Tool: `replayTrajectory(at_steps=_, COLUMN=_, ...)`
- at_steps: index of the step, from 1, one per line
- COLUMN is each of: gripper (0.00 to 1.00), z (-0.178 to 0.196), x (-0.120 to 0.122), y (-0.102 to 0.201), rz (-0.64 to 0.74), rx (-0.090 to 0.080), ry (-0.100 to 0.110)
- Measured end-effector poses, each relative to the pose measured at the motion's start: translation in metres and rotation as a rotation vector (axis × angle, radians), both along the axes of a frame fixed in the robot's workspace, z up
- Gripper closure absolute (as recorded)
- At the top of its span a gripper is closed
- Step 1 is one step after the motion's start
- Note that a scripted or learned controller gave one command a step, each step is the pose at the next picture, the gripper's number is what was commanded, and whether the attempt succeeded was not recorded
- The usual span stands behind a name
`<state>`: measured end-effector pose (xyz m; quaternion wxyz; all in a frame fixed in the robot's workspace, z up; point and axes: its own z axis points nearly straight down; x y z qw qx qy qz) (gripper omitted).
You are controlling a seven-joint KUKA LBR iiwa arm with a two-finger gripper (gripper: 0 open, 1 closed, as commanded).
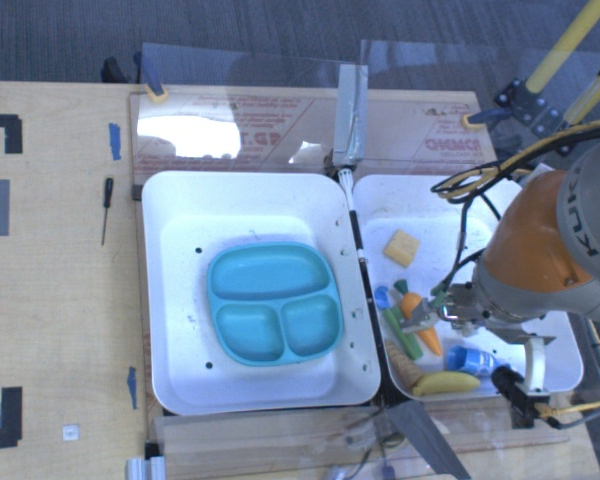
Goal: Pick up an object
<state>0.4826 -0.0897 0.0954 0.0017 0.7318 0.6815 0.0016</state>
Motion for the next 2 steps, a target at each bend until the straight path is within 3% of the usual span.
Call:
replayTrajectory(at_steps=1, gripper=1.00, z=0.011, x=0.001, y=0.001, rz=-0.001, rx=0.001, ry=-0.003)
replayTrajectory(at_steps=2, gripper=1.00, z=0.139, x=0.038, y=0.061, rz=0.019, rx=0.003, ry=-0.004)
